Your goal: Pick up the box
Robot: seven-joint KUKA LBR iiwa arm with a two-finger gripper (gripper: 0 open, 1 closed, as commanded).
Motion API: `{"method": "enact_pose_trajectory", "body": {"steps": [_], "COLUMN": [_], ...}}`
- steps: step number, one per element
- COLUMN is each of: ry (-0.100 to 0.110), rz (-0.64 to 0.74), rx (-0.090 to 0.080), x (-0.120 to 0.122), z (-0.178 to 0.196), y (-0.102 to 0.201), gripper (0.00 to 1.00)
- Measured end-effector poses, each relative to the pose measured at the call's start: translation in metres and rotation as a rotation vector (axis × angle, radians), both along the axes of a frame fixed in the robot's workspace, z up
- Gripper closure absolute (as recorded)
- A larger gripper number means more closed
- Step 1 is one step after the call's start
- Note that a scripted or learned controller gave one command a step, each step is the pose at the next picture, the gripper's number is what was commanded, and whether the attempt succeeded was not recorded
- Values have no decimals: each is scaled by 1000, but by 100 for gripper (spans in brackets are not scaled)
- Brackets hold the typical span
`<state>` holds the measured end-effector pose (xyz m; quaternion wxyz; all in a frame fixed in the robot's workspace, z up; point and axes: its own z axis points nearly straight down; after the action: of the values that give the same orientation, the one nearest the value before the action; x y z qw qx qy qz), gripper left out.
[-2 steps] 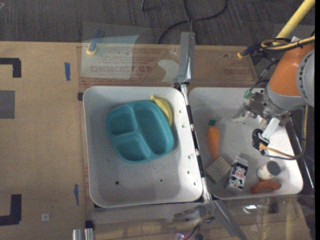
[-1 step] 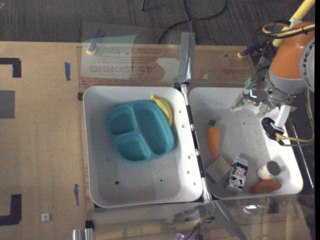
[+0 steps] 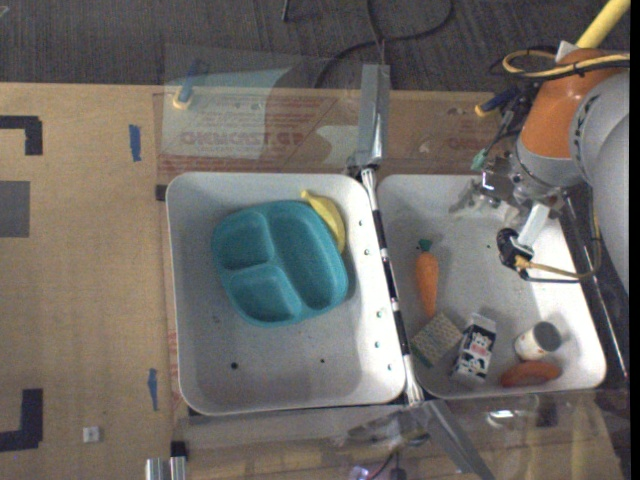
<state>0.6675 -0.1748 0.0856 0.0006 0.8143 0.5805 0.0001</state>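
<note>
The box (image 3: 474, 348) is a small white carton with a black cow pattern and a blue edge. It lies near the front of the right bin (image 3: 452, 218), between a tan square pad and a small cup. My gripper (image 3: 484, 192) hangs over the bin's far right corner, well behind the box and apart from it. The grey arm with its orange band (image 3: 556, 120) reaches in from the right.
The right bin also holds an orange carrot (image 3: 428, 280), a tan square pad (image 3: 436, 338), a small white cup (image 3: 538, 340) and a red-orange oblong thing (image 3: 530, 373). The left bin (image 3: 290, 373) holds a teal divided plate (image 3: 280, 262) with a yellow banana (image 3: 328, 214) behind it.
</note>
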Motion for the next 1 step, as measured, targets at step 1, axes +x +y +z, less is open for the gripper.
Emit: {"method": "enact_pose_trajectory", "body": {"steps": [1], "ry": [0], "rz": [1], "rx": [0], "x": [0], "z": [0], "y": [0], "gripper": [0]}}
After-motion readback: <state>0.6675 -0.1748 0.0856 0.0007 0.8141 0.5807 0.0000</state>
